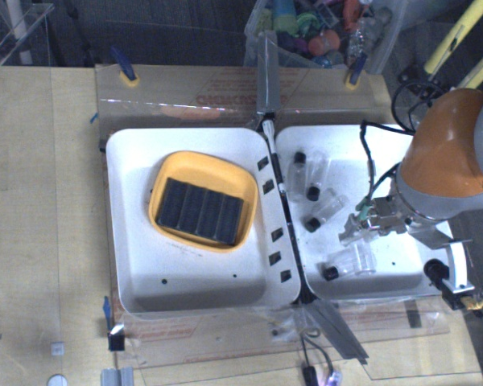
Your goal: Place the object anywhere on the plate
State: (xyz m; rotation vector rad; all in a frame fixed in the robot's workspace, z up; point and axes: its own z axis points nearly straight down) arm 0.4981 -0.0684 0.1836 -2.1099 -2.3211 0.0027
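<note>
Item: small clear vials with black caps, several, loose in the right bin [386, 147]. One stands at 12 o'clock of the bin floor [299, 158], one just below it [313, 191], one at 9 o'clock near the divider [312, 224], one at 6 o'clock [330, 273]. A clear one lies on its side at 5 o'clock [356, 260], close under the tool.

Destination: yellow plate [165, 179] in the left bin [133, 155], carrying a dark ribbed block [201, 210] across most of its middle; free rim all around.

Tool [369, 220]: at 3 o'clock of the right bin, low over the floor. Whether it is released or clenched cannot be told, and no vial is seen in it.

Handling, judged: vials look light, rigid, smooth and slippery; likely to roll when lying down and to tip when nudged. Probably thin-walled, so moderate squeeze. Best hold: across the body just under the cap for the upright ones; across the middle, square to the long axis, for the lying one.

Risk: the occupied plate leaves little flat room; a released vial may roll off.
</note>
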